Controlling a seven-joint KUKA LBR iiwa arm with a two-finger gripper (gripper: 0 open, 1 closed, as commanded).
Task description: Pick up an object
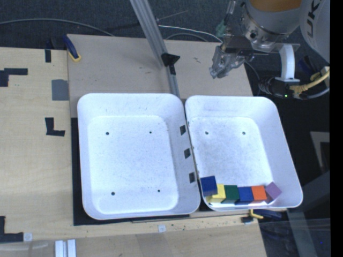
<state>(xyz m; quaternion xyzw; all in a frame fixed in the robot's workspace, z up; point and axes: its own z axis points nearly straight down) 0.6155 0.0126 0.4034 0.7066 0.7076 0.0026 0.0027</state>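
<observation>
Several small blocks lie in a row along the near edge of the right bin [278, 127]: a blue block [208, 184], a yellow one [218, 193], a green one [231, 192], another blue one [245, 194], an orange one [259, 193] and a purple one [273, 190]. My gripper [221, 68] hangs high above the bench beyond the right bin's far edge, far from the blocks. Nothing shows between its fingers.
The left bin [86, 116] sits beside the right one, their rims touching. A slanted metal pole [153, 28] rises behind the bins. Cables run along the bench's far side and at the right.
</observation>
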